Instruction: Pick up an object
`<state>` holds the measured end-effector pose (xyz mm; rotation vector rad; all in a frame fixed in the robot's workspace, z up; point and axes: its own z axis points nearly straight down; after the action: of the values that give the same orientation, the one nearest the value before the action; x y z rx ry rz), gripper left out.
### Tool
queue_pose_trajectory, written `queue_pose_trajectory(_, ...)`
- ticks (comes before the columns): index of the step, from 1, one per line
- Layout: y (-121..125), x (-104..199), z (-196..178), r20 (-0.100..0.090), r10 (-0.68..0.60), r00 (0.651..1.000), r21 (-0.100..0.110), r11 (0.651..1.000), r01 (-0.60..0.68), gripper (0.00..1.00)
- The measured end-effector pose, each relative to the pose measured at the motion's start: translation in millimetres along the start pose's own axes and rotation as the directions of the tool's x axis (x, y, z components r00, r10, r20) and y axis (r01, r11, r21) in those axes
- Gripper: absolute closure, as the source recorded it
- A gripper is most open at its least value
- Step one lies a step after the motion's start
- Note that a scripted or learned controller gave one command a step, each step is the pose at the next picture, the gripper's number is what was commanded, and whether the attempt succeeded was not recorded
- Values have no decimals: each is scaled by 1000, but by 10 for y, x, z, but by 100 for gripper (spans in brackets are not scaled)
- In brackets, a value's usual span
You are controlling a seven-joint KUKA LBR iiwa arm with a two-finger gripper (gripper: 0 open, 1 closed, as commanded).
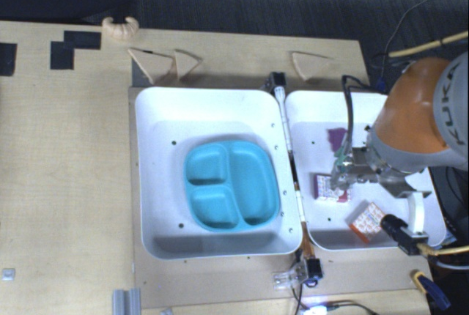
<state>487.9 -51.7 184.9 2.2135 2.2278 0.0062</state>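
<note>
My gripper (341, 178) hangs low in the right bin (311, 222), just under the orange band of the arm. Its tip is right over a small pink and white packet (323, 186) on the bin floor. A purple piece (336, 137) lies farther back in that bin, and an orange and white checked packet (366, 221) lies near the front. I cannot make out how the fingers stand from this angle.
The left bin (157, 160) holds a blue three-compartment tray (231, 185). A black rod (281, 97) runs along the divide between the bins. The arm's body covers the right side of the right bin. Cables lie at the bench's front edge.
</note>
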Motion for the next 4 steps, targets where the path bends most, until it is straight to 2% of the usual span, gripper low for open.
queue_pose_trajectory(1, 449, -716, 832, 6, 4, 1000, -9, 1000, -4, 100)
queue_pose_trajectory(2, 477, -1556, 817, 4, 3, 1000, 0, 1000, -3, 100)
queue_pose_trajectory(3, 478, -1547, 820, 3, 3, 1000, 0, 1000, -3, 0)
queue_pose_trajectory(4, 2, -1160, 977, 6, 5, 1000, -6, 1000, -5, 0)
